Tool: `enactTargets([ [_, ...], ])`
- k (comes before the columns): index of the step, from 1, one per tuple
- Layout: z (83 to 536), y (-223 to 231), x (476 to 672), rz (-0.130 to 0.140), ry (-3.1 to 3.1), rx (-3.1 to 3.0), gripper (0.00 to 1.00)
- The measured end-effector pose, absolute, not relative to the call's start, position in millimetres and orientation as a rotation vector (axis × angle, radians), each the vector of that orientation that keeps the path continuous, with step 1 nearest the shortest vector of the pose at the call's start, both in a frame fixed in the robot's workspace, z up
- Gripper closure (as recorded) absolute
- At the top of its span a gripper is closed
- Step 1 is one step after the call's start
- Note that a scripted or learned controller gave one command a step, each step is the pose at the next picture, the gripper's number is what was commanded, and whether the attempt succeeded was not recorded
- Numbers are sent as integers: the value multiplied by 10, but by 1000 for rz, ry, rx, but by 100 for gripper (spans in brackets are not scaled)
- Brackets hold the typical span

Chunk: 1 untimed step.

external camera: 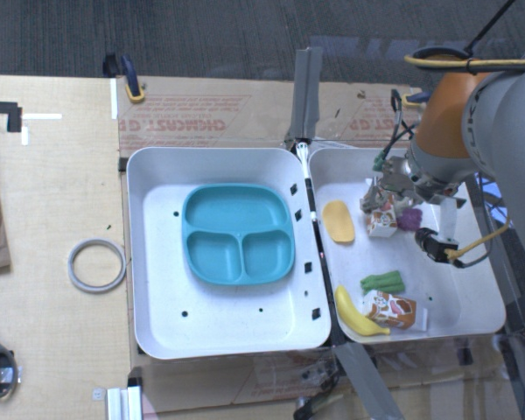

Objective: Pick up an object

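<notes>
Gripper: gripper (381, 201) low in the right bin (472, 309), right over a small white carton (381, 220); whether its fingers are spread or closed, I cannot tell
Carton: upright beside a purple item (409, 219); yellow oval piece (338, 221) just left
Front of bin: green piece (382, 282), banana (357, 313), printed packet (394, 308)
Left bin (157, 322): teal divided plate (239, 234)
Surface (52, 199): tape ring (97, 264) lies left
</notes>
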<state>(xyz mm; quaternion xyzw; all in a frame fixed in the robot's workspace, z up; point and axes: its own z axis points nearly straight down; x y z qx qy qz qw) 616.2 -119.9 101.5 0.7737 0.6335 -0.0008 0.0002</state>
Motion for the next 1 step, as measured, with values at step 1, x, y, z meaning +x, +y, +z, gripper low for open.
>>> enactTargets([
  [1,1915,-419,6540,-3,2026,2401,100],
])
